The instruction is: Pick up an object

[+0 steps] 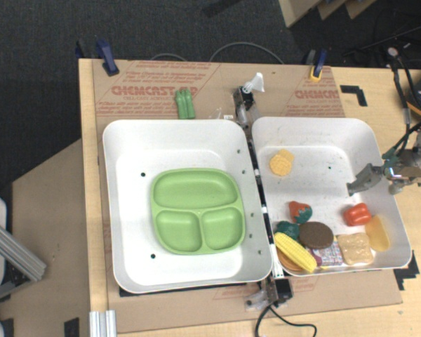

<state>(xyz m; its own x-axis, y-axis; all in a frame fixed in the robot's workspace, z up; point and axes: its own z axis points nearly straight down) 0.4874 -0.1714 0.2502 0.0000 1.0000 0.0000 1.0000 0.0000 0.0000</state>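
Observation:
The right bin (337, 135) holds a heap of toy foods along its near side. Among them are a red piece (356, 213), a slice of bread (355, 247), a brown patty (316, 234), a yellow corn cob (295, 251) and a small red-and-green pepper (299, 209). Apart from the heap, a yellow round piece (281, 163) lies near the bin's left wall. My gripper (379, 174) hangs over the bin's right side, just above and behind the red piece, and nothing is seen in its grasp.
In the left bin (119, 188) lies a green divided plate (196, 210). A green object (185, 104) rests on the cardboard behind that bin. Clamps and a small fitting (247, 97) stand at the back edge between the bins.

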